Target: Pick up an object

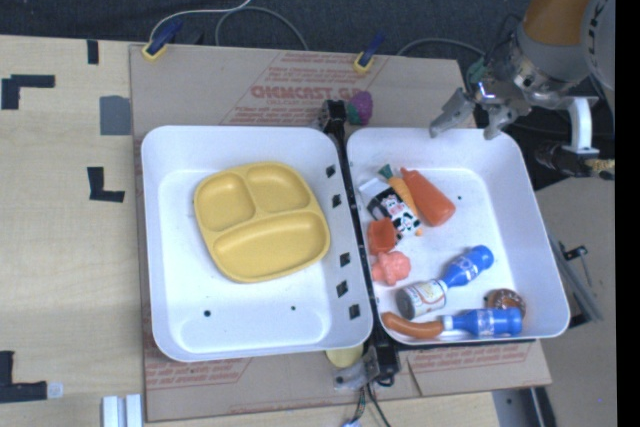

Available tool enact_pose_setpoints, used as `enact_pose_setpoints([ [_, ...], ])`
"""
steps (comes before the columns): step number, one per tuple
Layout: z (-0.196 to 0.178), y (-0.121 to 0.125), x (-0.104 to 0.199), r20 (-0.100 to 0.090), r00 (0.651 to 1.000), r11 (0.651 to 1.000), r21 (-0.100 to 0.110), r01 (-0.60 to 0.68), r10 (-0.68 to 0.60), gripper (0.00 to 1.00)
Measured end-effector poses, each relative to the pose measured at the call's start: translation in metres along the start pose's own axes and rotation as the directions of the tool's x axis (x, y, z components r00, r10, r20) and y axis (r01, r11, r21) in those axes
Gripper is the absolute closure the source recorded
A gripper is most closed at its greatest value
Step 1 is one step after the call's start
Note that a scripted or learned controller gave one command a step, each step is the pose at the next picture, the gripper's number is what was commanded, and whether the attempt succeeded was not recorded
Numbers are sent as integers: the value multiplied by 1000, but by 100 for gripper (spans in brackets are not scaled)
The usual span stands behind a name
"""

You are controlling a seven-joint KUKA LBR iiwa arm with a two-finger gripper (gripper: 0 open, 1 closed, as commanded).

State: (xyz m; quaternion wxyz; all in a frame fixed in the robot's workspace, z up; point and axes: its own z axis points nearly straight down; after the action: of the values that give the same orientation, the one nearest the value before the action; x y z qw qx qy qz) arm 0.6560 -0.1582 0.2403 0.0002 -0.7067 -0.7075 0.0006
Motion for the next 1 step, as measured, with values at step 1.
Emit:
enact_pose_setpoints([
  [1, 86, 11, 37, -3, 1000, 1000, 9, 3, -3, 0],
])
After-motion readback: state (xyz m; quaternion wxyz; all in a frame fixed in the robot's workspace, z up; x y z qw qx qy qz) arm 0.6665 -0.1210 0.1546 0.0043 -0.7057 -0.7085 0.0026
